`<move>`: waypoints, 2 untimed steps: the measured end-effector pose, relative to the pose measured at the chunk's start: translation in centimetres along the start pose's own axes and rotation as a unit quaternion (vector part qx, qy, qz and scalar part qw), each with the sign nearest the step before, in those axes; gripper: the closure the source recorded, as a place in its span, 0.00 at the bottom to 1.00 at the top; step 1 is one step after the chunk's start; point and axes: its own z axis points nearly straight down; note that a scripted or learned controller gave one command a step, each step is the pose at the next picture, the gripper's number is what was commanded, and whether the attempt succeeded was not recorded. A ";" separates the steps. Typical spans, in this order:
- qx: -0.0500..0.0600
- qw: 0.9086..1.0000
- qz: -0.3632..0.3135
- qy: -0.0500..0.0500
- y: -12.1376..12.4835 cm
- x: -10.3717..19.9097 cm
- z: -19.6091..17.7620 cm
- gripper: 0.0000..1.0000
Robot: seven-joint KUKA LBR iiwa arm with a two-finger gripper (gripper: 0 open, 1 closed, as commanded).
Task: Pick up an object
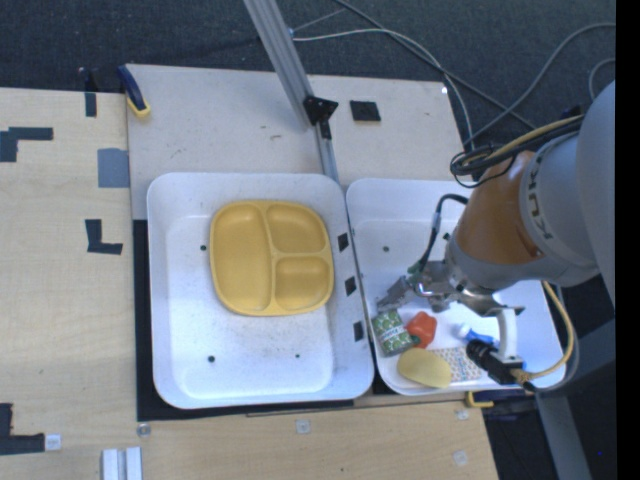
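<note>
A yellow three-part plate (pixel 271 257) lies in the left bin (pixel 180 298). In the right bin (pixel 390 218) a green patterned packet (pixel 392 332), a small red object (pixel 422 328) and a yellow lemon-shaped object (pixel 425 370) sit near the front edge, with a blue item (pixel 478 347) to their right. My gripper (pixel 412 290) hangs low over the right bin, just above and behind the green packet and the red object. The grey arm with its orange band (pixel 495 223) covers the bin's right half.
A slanted metal pole (pixel 285 53) rises behind the bins, and cables (pixel 400 38) trail across the dark floor at the back. The wooden bench (pixel 60 268) stretches to the left with grey tape marks. A blue-and-yellow tool (pixel 133 90) lies at the back left.
</note>
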 end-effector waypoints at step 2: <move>-0.001 1.000 0.000 0.001 -0.8 -0.1 -6.5 1.00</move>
